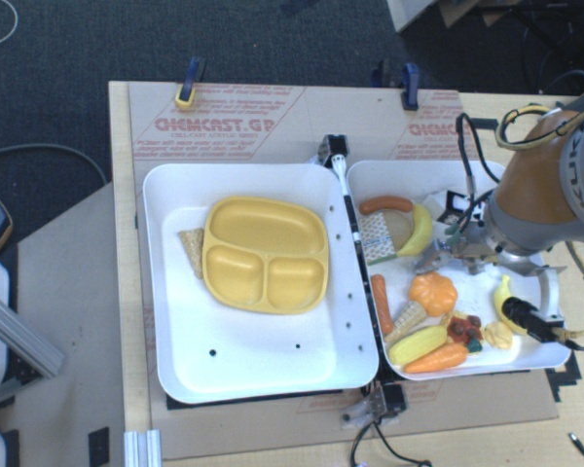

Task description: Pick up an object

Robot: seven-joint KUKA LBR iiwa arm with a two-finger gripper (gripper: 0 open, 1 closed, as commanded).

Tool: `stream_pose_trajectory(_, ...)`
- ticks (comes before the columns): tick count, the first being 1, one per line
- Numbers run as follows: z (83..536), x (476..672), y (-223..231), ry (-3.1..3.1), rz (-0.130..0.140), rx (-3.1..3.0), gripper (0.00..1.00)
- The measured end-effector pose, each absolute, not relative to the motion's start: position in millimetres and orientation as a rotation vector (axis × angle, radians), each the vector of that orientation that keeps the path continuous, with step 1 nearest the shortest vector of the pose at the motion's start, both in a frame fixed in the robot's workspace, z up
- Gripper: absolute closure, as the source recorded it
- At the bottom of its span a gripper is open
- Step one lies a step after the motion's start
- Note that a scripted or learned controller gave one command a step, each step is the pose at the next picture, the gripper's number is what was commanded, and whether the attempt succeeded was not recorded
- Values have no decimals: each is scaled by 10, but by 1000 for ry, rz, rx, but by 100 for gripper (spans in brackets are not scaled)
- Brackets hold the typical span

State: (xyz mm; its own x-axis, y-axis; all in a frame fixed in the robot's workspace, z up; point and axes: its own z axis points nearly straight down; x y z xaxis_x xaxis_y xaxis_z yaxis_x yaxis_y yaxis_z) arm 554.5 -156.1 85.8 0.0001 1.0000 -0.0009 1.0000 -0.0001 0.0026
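Looking down on the bench, we take the black divider [350, 261] between the two white bins as our landmark. Left of it, the left bin [175, 348] holds a yellow compartment plate [266, 255], which lies over a tan cracker-like piece [192, 248] poking out on the side away from the divider.

Right of the divider, the right bin [555, 356] is crowded with toy food. Just beside the divider lie a thin orange carrot stick [381, 303] and a checked sandwich piece [375, 238]. A sausage [386, 204] sits at the far end, and a banana [420, 233] curves just past the sandwich. Farther from the divider we see a small orange pumpkin [434, 293], an ice-cream cone [406, 318], a corn cob [419, 343] and a carrot [435, 359] near the front rim.

The arm [540, 188] reaches over the right bin, and its gripper [464, 251] hangs low just beyond the banana and above the pumpkin. We cannot tell how the pincer stands; cables and the wrist body blur it, and nothing is plainly held.
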Motion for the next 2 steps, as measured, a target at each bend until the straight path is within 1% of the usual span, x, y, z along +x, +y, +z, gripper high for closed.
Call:
stream_pose_trajectory(1,952,5531,-1556,2220,1,2222,100)
stream_pose_trajectory(2,1420,5572,-1641,2217,3,2219,100)
